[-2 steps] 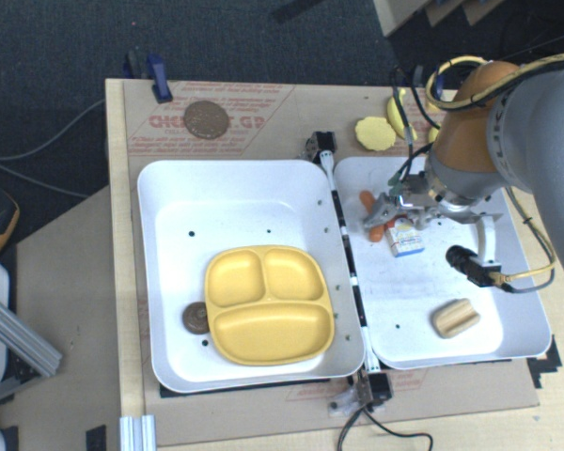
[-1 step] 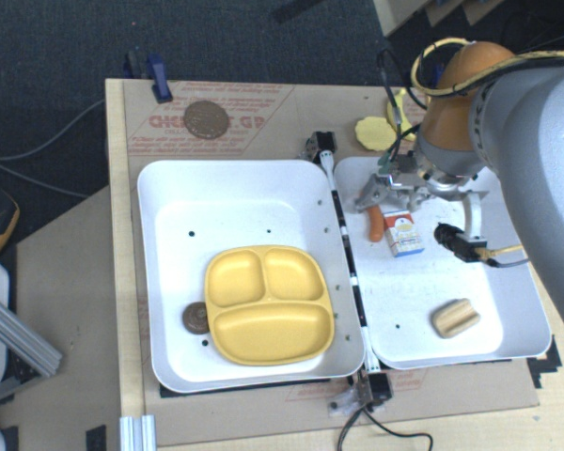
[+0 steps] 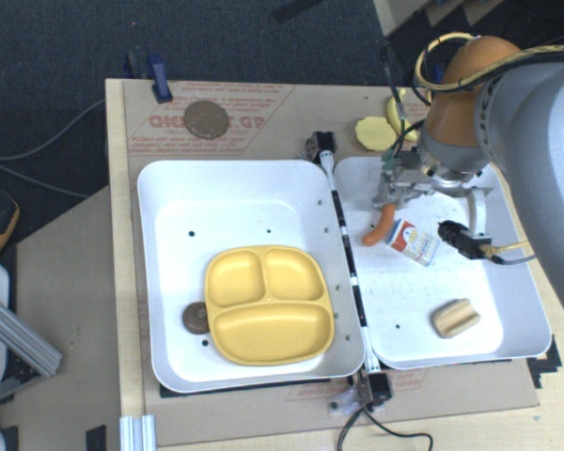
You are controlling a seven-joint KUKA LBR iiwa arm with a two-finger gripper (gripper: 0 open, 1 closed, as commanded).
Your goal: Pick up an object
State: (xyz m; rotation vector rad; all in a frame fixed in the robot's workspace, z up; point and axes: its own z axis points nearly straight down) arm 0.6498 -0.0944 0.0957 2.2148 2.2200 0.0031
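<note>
My gripper [image 3: 396,192] hangs low over the back left part of the right bin [image 3: 508,341], below the orange-banded wrist. Just under and in front of it lies a small orange sausage-shaped piece [image 3: 379,226], slanted, its upper end close to the gripper. A small white carton with red and blue print [image 3: 415,242] lies right beside that piece. Nearer the front right of the same bin rests a tan bread-like block [image 3: 454,317]. Nothing is visibly held.
The left bin [image 3: 169,214] holds a yellow divided plate [image 3: 267,303] and a brown disc [image 3: 195,318] at its left side. Behind the bins, on the cardboard, lie a yellow object [image 3: 375,133], another brown disc [image 3: 205,118] and a blue clip [image 3: 158,78].
</note>
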